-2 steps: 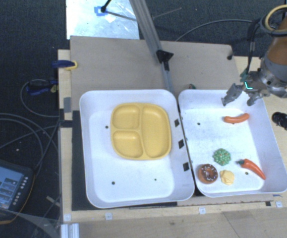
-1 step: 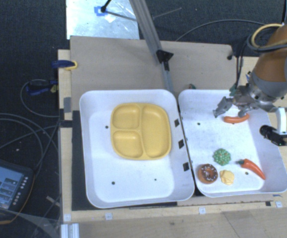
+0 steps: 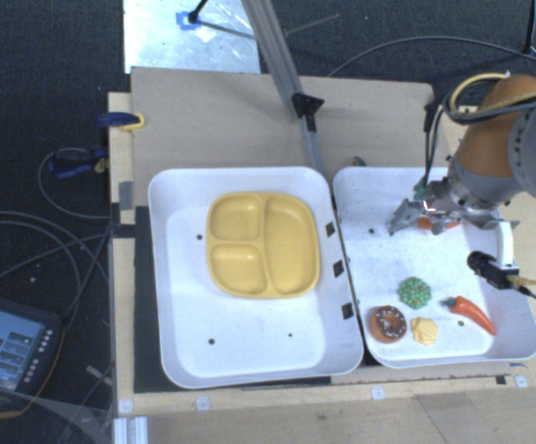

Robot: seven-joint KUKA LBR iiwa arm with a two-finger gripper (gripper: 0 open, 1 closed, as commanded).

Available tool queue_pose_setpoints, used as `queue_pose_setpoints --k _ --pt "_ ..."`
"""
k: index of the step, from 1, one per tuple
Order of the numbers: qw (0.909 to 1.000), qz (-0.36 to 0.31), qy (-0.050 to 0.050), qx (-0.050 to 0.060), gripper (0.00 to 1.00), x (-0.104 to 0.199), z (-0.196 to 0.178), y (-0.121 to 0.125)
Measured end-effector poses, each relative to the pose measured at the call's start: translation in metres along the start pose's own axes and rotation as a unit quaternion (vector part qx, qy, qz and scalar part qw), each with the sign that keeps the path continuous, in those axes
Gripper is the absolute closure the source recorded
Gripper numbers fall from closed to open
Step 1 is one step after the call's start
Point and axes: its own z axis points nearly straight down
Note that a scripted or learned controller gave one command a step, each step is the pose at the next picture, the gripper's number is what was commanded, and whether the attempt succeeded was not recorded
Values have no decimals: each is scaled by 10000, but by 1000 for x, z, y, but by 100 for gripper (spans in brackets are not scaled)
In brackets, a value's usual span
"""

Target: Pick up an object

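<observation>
Arm reaching into the right bin, toys sitting near its front edge.

The gripper is hanging over the back part of that bin, well apart from the toys; honestly can't tell its state. In that bin's front corner a green ball, a donut, a yellow piece and a carrot are sitting close together. Left of it, a yellow divided plate is resting in the other bin.

Dark carpet surrounds the wooden bench; black cables and a handheld control pendant lie far left.
</observation>
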Motion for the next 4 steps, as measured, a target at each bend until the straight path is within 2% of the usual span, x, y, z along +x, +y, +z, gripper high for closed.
queue_pose_setpoints --k 1,2,4 --pt "10000 -1 -5 -22 0 0 15 1" --pt "10000 2 -6 -44 100 0 2 2" --pt "10000 -40 -11 -71 100 3 -128 9"
